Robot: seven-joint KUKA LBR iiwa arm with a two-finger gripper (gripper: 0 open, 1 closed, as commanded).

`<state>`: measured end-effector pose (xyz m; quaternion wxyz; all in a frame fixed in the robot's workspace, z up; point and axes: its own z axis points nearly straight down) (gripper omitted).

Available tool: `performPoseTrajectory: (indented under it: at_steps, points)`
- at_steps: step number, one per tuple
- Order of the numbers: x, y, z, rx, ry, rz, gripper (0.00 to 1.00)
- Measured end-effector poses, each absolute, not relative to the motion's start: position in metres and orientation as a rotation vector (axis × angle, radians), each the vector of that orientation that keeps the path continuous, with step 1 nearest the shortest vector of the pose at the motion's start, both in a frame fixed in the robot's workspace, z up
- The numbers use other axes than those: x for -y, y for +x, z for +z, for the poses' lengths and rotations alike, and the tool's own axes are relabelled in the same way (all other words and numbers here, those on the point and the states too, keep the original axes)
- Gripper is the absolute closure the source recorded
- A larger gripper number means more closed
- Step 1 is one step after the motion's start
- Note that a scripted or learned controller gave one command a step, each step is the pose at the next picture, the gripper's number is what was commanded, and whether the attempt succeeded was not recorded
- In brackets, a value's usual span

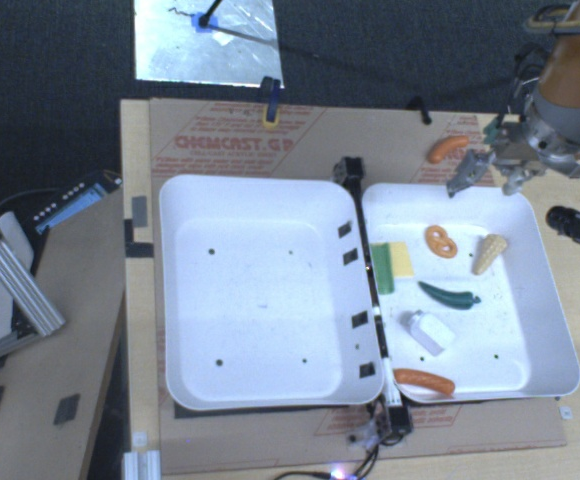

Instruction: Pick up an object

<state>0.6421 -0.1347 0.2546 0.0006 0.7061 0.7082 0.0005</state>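
Observation:
My gripper (489,176) hangs above the far rim of the right bin (550,298), its two fingers spread apart and nothing between them. Below it in that bin lie an orange pretzel (440,241), a pale corn cob (488,252), a dark green pepper (449,295), a yellow and green sponge (392,264), a small white bottle (426,331) and an orange sausage (424,381) at the near rim. Another orange sausage (448,149) lies outside the bin on the cardboard, just left of the gripper.
The left bin (260,288) sits beside the right one, joined by a black hinge strip (362,268). A blue and yellow clamp (269,101) stands at the bench's far edge. A shiny metal sheet (208,28) lies beyond it.

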Motion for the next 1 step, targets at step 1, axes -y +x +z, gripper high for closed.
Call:
performPoseTrajectory:
  at_steps: [1]
  points:
    - [0.1345, 0.6431, 0.2661, -2.225, 2.211, 0.006, 1.00]
